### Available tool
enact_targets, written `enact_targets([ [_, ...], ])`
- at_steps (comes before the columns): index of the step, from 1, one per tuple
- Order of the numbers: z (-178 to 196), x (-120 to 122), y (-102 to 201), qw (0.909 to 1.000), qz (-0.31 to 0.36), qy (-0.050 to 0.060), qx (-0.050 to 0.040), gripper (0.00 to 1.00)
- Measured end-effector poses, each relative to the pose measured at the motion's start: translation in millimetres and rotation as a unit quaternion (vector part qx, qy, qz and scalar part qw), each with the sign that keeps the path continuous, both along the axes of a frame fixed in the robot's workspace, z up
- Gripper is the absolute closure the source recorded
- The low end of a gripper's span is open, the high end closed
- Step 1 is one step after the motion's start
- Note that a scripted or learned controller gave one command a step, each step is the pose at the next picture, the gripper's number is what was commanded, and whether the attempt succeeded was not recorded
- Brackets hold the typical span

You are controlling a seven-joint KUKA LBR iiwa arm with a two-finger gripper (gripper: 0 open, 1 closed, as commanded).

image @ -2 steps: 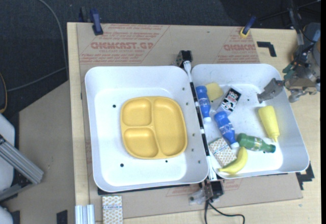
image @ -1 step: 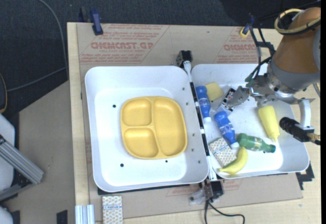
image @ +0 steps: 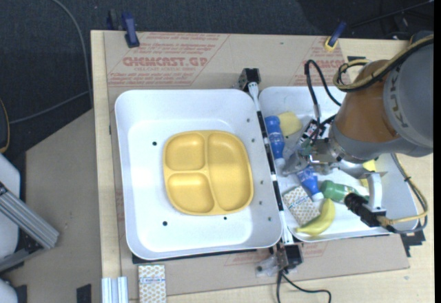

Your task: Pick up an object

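Note:
My gripper (image: 304, 157) reaches down into the right bin (image: 406, 206), with the orange-banded wrist above it. It hangs among the objects near the bin's left side. A blue bottle (image: 273, 135) lies just left of it along the bin wall. A second blue-and-white bottle (image: 311, 184) lies right below it. A yellow item (image: 290, 122) rests at the bin's far left corner. Near the front lie a green object (image: 337, 191), a banana (image: 319, 220) and a patterned packet (image: 297, 202). The arm hides part of the bin's middle.
The left bin (image: 138, 129) holds a yellow divided plate (image: 207, 173). Black clamps (image: 249, 77) join the bins at the back and front. A small patterned box (image: 151, 281) lies on the bench in front of the left bin. Cables run over the right bin's rim.

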State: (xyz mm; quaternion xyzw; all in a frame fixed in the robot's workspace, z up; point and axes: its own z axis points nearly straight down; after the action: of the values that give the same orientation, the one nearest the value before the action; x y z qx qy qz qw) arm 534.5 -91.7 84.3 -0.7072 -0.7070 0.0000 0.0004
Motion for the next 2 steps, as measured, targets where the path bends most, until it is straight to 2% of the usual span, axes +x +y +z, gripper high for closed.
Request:
enact_targets([
  [1, 14, 124, -39, 0.9998, 0.002, 0.019, 0.0026, 0.0],
  [2, -1, 50, -10, 1.0, 0.0, 0.001, -0.0002, 0.0],
])
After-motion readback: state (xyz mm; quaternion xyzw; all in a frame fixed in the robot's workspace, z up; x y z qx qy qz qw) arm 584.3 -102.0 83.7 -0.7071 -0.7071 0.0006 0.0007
